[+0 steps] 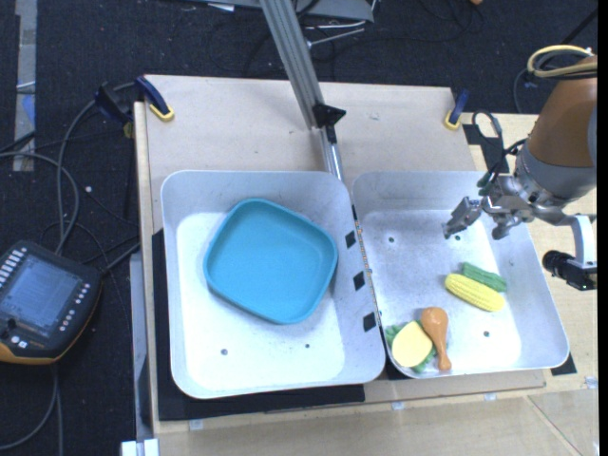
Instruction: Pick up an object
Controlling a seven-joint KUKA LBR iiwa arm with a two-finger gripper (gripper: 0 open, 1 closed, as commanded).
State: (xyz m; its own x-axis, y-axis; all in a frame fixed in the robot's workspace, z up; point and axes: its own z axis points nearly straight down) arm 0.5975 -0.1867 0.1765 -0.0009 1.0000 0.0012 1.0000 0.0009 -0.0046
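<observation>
The desk fills the middle of the frame, pale wood, carrying two shallow white bins side by side. The left bin holds a blue square plate, lying flat and turned a little so that its corners point toward the bin's sides. The right bin holds the toy food in its lower half.

The arm enters from the right edge of the frame, its orange band above the grey wrist. The gripper hangs over the upper middle of the right bin, with its fingers pointing toward the lower left; whether they are released or clenched cannot be told, and nothing shows between them.

The corn cob, yellow with a green husk along its upper side, lies in the right part of the right bin, below the gripper and apart from it. Its long axis runs from upper left to lower right.

In the bin's lower left corner a drumstick lies with its bone end toward the bottom of the frame, just beside a yellow slice edged with green.
</observation>
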